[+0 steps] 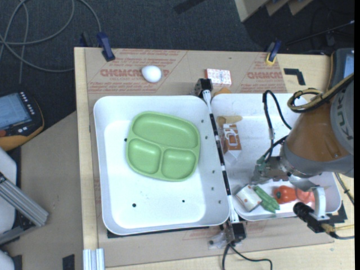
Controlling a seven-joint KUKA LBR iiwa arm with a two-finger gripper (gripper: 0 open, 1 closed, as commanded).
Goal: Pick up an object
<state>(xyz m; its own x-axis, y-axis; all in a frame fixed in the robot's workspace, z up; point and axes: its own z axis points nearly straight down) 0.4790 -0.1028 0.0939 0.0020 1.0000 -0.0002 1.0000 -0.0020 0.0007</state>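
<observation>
The gripper (263, 172) hangs low over the right bin (247, 108); how its jaws stand cannot be told. Just below it lies a green pod (266, 199), long axis running up-left to down-right, between a white block (246, 197) and a red piece (285, 193). A green tray (163, 145) occupies the left bin (112, 151)

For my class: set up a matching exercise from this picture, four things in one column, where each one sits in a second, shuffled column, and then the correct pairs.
Things
1. green divided plate
2. white egg-shaped ball
3. red toy
4. blue clamp

Places
A. on the cardboard behind the left bin
B. on the bench's far left corner
C. in the left bin
D. in the right bin, near its front edge

Pairs: 1-C, 2-A, 3-D, 4-B
</observation>
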